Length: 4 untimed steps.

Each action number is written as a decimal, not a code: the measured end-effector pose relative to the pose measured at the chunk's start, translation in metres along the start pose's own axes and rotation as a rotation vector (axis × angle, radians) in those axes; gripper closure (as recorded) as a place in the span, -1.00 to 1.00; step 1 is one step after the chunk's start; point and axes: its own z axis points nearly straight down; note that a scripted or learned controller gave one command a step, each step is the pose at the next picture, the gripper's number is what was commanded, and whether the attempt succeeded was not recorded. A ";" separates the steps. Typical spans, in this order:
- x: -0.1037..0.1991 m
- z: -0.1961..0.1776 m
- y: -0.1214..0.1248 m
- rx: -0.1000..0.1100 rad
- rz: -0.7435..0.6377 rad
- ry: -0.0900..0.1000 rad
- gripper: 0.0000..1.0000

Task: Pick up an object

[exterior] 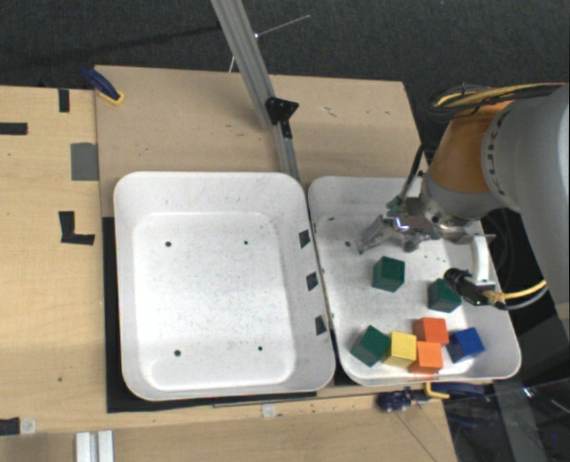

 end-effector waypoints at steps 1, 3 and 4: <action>0.001 -0.013 0.001 -0.004 -0.001 0.000 1.00; 0.014 -0.120 0.009 -0.012 -0.001 0.000 1.00; 0.014 -0.123 0.010 -0.006 0.000 0.001 1.00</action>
